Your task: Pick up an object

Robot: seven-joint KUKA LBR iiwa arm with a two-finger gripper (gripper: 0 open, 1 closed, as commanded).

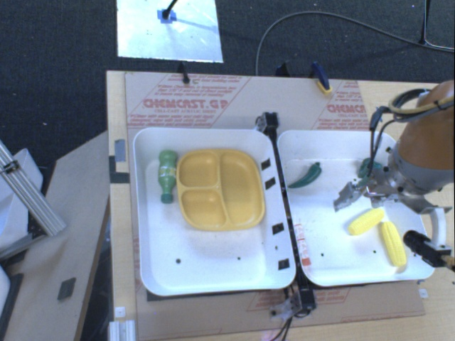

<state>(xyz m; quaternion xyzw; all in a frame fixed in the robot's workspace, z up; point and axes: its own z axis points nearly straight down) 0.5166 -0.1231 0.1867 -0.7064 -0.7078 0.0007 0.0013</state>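
- the bench (121, 212) takes up most of the camera view, a tan board with a clear protective sheet printed in red letters under the two bins.
- the left bin (153, 261) is a shallow white tray; the right bin (323, 265) sits touching it along a black seam down the middle.
- the arm (426, 141) comes in from the right edge, its orange band over the right bin's far right side, with dark cables looping above it.
- the yellow plate (217, 189), with three compartments, lies flat in the middle of the left bin.
- the green bottle (167, 176) lies on its side just beside the plate's left edge, cap toward the near side; whether they touch i cannot tell.
- the first yellow corn cob (392, 244) lies near the right bin's front right corner, running roughly near to far.
- the second yellow corn cob (367, 221) lies tilted just left of the first, upper end close below the gripper.
- the green pepper (307, 175), a curved dark green piece, lies in the far left part of the right bin, well apart from the corn.
- the gripper (346, 197) hangs low over the right bin, between the pepper and the corn; its grey tips are blurred together, so i cannot tell if the claw is spread or pressed together, and nothing is seen between them.
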